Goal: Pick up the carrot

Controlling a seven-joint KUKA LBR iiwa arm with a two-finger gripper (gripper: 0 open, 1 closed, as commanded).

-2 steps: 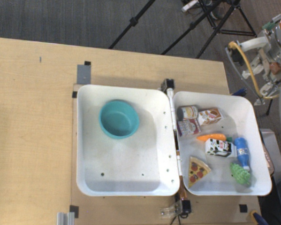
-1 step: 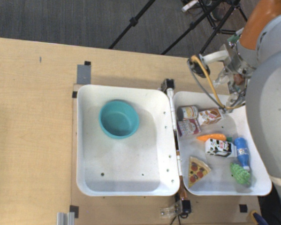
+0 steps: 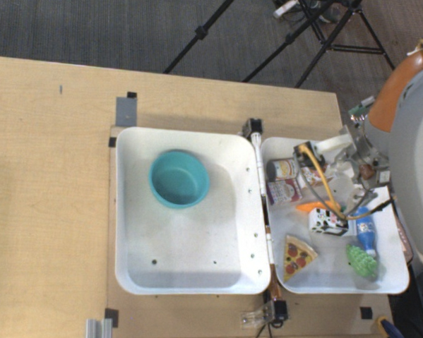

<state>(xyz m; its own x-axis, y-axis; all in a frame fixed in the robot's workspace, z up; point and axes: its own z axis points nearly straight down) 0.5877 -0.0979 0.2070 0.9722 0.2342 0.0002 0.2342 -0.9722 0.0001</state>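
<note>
- Camera view: the gripper [image 3: 340, 180] hung low over the right bin [image 3: 396, 280], wrapped in yellow cable; whether it was open or closed, I couldn't tell.
- The carrot [image 3: 310, 205] lay on the bin floor just beside it, near the pizza slice toy [image 3: 297, 256] and blue bottle [image 3: 366, 235].
- A teal bowl [image 3: 179, 178] sat in the left bin [image 3: 192, 270].

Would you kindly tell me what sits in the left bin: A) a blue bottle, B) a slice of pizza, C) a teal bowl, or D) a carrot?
C: the teal bowl sits alone in the left bin, toward its upper left corner.
</note>
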